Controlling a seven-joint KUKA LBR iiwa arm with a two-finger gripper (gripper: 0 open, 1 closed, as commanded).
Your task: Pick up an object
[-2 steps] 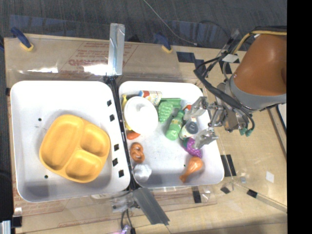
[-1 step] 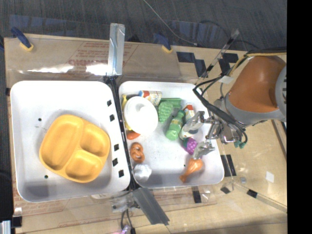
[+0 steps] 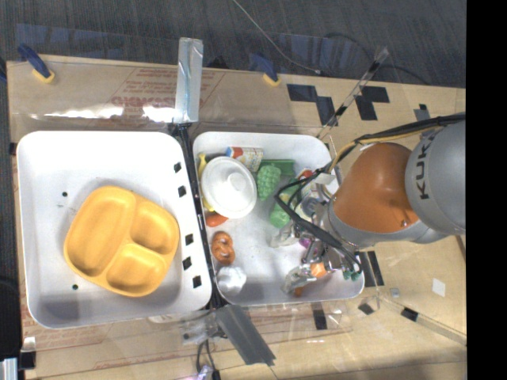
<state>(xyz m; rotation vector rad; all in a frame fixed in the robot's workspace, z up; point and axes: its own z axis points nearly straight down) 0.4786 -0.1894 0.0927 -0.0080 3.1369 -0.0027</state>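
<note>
Where the end effector (image 3: 317, 261) hovers, small objects (image 3: 313, 272) lie beneath.

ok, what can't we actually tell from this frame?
- Gripper: in the camera view the wrist and cables cover it, so its state and whether it holds anything cannot be told.
- Small things under the gripper in the right bin: an orange bit shows, too small and cluttered to identify.
- Carton behind the white bowl: partly hidden by the bowl, label unreadable.
- Arm: cut off at the right.
</note>
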